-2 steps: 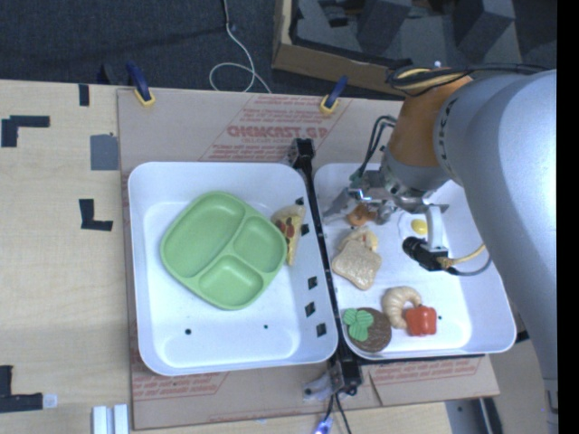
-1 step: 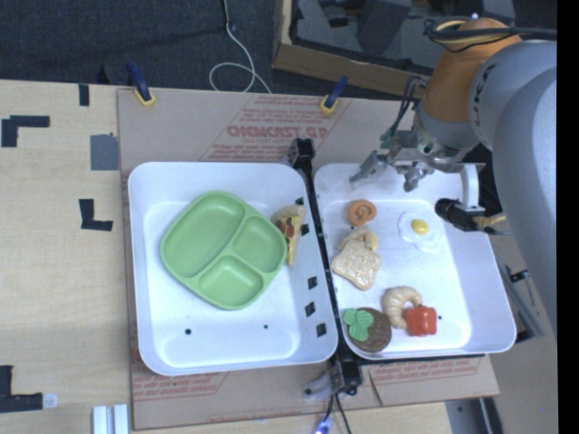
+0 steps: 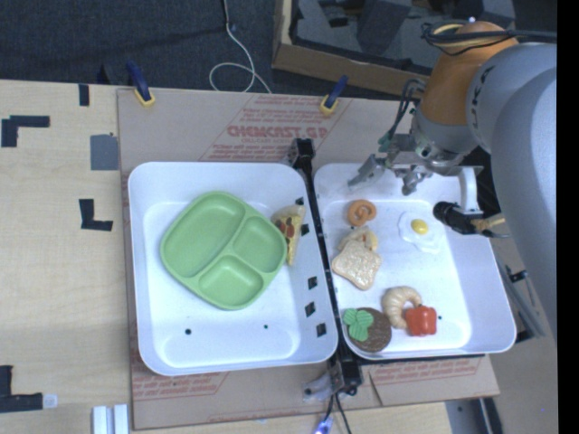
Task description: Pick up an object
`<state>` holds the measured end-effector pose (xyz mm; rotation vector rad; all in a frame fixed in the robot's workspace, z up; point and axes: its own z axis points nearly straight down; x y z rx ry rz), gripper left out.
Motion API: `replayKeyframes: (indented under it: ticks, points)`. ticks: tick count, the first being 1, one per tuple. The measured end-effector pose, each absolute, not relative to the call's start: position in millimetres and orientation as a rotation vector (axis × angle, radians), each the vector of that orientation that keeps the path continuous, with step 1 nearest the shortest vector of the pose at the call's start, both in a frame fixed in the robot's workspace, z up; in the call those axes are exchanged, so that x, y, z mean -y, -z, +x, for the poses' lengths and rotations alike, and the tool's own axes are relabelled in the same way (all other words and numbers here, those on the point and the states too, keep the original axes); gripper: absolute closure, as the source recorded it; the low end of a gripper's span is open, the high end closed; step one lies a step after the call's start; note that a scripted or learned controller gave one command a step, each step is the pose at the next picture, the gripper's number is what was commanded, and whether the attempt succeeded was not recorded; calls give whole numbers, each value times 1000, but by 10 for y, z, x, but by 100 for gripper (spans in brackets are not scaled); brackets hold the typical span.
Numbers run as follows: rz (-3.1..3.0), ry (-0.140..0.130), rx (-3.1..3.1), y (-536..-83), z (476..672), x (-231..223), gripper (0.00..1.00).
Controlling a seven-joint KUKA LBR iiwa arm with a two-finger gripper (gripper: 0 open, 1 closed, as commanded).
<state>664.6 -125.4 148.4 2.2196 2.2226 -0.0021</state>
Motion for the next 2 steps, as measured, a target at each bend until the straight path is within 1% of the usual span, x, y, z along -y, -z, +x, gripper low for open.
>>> replayKeyframes:
  ticks: [1,2]
  points:
    - [2221,5,-2226,-804,6494,1028,0]
    - [2202,-23,-2225,-2400,6578,210,0]
